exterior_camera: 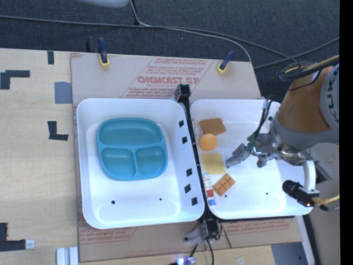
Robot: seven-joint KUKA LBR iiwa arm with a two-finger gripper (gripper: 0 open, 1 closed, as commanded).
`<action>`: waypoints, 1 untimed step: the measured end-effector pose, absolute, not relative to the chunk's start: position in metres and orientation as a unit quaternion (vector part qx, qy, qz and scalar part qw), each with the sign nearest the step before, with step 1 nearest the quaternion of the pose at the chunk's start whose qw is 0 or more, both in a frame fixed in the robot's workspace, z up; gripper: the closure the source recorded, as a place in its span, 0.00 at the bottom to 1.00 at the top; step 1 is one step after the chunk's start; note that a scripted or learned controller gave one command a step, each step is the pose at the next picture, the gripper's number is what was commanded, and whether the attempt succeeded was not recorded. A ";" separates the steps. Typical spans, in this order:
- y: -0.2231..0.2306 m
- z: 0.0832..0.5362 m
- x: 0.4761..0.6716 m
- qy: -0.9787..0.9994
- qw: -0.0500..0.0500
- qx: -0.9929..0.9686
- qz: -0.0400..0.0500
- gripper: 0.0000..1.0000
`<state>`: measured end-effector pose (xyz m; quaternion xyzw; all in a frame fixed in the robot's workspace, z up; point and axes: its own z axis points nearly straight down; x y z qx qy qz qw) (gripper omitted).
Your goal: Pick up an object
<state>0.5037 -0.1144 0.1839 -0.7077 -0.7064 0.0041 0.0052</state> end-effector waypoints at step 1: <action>-0.114 0.189 0.507 -0.708 0.001 -0.707 0.001 0.00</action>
